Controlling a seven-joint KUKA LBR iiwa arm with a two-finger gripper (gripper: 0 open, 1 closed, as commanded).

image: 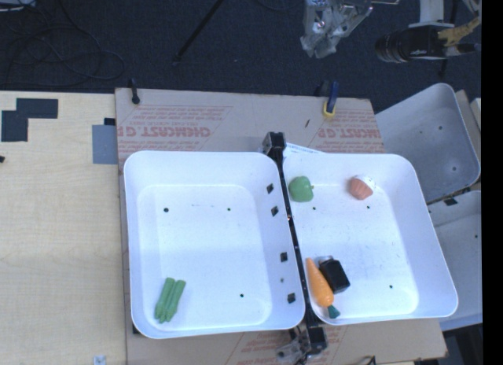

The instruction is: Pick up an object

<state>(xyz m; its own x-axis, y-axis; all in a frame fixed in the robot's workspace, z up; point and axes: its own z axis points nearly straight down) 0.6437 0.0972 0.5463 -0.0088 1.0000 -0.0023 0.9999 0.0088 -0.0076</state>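
Camera view, starting from the near edge: a small metal clamp (302, 348) grips the cardboard sheet (236, 123) just below where the two white bins meet. On the worktop (55, 222), the left bin (134, 198) holds a bundle of green bean pods (169, 300) in its near-left corner, lying roughly lengthwise and a little slanted. The right bin (440, 277) has an orange carrot (318, 281) close to the divider at its near side, its teal tip pointing toward the near rim, and a black block (334, 274) lies touching the carrot on its right. Farther back in that same bin sits a green pepper-like piece (301, 189) just beside the divider, and well to its right, near the far wall, a small orange-pink piece (360, 188) with a pale edge behind it. Black clips run down the divider between the bins. Beyond the bins the cardboard shows red print, and a blue-and-yellow clamp (331, 105) stands at its far edge. Past that, over the dark floor (157, 25) with loose cables, the tool (324, 31) hangs high up, well apart from both bins; I cannot tell how its fingers stand, and nothing shows between them
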